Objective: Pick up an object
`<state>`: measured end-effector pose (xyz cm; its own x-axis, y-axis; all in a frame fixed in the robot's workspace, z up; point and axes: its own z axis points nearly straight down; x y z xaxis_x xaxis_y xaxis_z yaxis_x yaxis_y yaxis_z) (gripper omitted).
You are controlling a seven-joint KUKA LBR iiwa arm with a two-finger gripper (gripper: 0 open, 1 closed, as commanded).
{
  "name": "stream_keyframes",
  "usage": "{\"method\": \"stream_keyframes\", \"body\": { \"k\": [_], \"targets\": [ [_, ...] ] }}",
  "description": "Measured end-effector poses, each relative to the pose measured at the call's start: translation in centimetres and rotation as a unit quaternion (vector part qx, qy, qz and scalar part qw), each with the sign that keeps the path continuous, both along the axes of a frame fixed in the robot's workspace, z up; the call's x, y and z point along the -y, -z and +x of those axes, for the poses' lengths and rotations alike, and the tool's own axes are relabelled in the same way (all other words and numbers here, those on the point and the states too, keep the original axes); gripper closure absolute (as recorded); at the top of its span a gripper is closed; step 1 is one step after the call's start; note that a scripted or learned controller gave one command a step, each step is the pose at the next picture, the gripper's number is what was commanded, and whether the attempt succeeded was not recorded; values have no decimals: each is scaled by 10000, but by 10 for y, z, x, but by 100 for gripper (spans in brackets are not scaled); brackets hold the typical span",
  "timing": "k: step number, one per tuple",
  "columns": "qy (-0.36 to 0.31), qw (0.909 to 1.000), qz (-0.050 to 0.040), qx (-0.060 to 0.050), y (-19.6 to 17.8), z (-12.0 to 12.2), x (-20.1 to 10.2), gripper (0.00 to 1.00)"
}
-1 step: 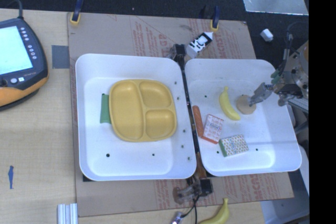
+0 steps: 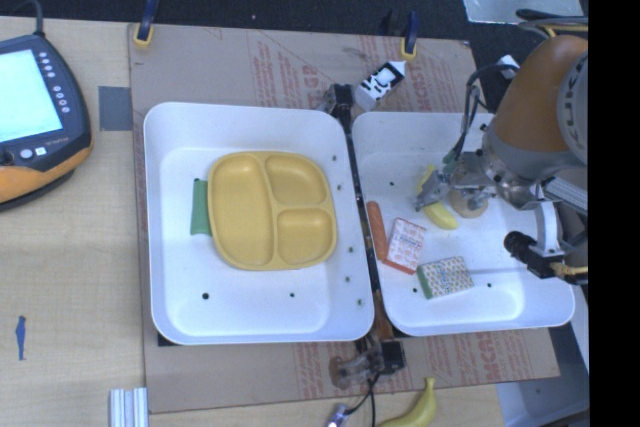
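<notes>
The arm reaches in from the right over the right bin (image 2: 500,315). Its gripper (image 2: 447,192) hangs low in the bin's upper middle, right above a small yellow object (image 2: 441,215) that peeks out beneath it. Whether anything sits between the fingers cannot be made out. Lying in the same bin are an orange carrot-like stick (image 2: 376,227) by the left wall, a red and white packet (image 2: 405,244), and a speckled green-edged sponge (image 2: 445,276).
The left bin (image 2: 170,295) holds a yellow divided plate (image 2: 270,209) with a green piece (image 2: 200,207) at its left side. A tablet-like pendant (image 2: 35,115) lies at far left. A banana (image 2: 415,407) rests below the bins. Clamps hold the cardboard at the back.
</notes>
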<state>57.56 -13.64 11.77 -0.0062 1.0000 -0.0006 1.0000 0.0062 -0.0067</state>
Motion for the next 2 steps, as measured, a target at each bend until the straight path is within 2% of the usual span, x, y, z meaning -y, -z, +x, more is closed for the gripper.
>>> {"method": "stream_keyframes", "body": {
  "k": [1, 2],
  "targets": [
    [-8, 10000, -6, 27, 24, 28, 6, 0],
    [-19, 10000, -9, 17, 14, 28, 7, 100]
  ]
}}
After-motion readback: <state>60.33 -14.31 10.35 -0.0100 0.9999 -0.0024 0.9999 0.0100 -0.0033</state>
